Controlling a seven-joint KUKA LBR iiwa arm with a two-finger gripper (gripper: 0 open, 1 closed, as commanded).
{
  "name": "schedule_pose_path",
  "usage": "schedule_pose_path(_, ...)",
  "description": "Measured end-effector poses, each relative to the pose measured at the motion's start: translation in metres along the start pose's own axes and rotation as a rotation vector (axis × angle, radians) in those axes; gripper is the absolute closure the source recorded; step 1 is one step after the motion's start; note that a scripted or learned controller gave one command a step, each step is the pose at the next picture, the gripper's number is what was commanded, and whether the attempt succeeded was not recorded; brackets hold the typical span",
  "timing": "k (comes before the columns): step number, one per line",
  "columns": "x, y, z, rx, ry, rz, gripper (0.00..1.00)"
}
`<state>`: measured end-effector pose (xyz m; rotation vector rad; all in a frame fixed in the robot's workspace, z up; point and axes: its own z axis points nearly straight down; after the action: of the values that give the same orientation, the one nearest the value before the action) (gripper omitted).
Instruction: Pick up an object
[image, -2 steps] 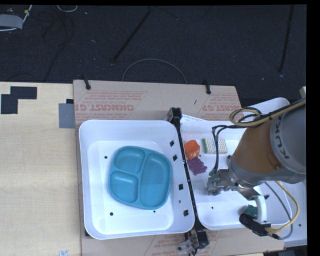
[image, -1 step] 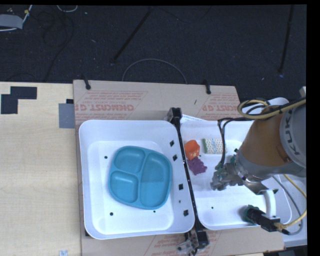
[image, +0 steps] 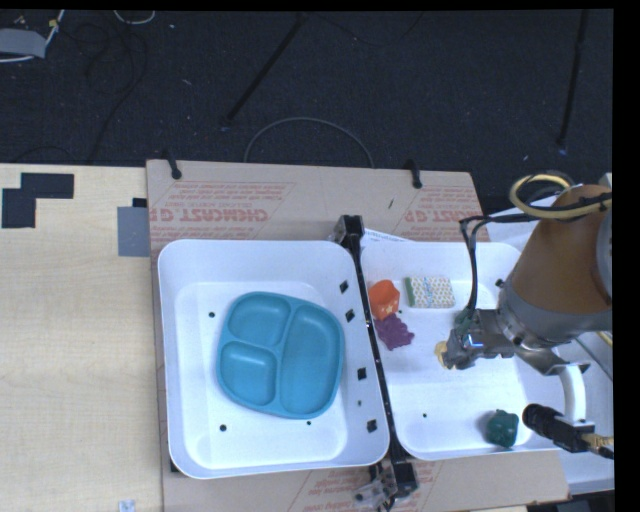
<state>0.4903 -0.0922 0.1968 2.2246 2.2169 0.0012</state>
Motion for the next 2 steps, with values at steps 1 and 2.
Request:
schedule_pose_path(1,-0.001,0.0,-0.034,0.001,0.0,-0.004,1.0)
schedule_pose_path(2,0.048,0.014,-0.022,0.005,0.002,-0.007,1.0)
